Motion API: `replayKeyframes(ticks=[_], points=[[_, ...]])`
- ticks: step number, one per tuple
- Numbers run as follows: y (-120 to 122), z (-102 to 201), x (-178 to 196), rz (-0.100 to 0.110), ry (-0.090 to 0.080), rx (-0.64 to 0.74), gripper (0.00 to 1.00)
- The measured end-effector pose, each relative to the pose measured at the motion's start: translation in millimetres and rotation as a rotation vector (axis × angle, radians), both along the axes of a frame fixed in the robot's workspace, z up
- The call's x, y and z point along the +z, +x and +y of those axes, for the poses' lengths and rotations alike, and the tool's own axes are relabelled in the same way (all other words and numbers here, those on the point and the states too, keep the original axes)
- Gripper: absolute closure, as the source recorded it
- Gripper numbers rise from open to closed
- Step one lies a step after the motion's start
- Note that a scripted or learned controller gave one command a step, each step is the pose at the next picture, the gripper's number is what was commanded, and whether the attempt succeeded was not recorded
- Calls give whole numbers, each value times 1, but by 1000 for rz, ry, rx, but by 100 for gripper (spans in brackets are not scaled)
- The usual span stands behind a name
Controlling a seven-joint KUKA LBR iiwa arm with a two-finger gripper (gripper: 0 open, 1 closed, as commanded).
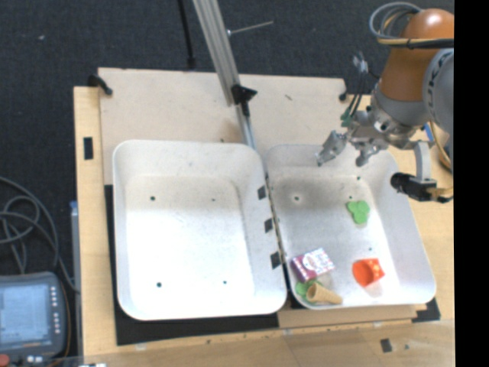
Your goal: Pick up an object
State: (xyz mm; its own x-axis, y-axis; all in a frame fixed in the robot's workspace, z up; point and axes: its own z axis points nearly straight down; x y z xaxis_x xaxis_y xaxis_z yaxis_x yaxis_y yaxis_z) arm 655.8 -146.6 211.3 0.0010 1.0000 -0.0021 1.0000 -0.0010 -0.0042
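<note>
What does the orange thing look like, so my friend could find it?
Look in the right bin, down near its front corner. The orange thing is a small chunky block lying by itself. It is the only bright orange one: the pink-and-white packet and tan cone lie to its left, the green blob farther back.

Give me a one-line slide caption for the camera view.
Open gripper above the right bin, which holds four small objects, beside the left bin.

A pale wooden bench [183, 105] stands on dark carpet [76, 29]. An aluminium pole [218, 40] slants toward twelve o'clock, cables [19, 212] coil at nine, and a screen [29, 316] sits near eight
</note>
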Motion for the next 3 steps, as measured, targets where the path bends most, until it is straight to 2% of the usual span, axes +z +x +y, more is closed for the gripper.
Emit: replayKeyframes(ticks=[2,3], points=[[-1,-3,-113,-1,0,-6,0],[1,-4,-98,-10,0,-9,100]])
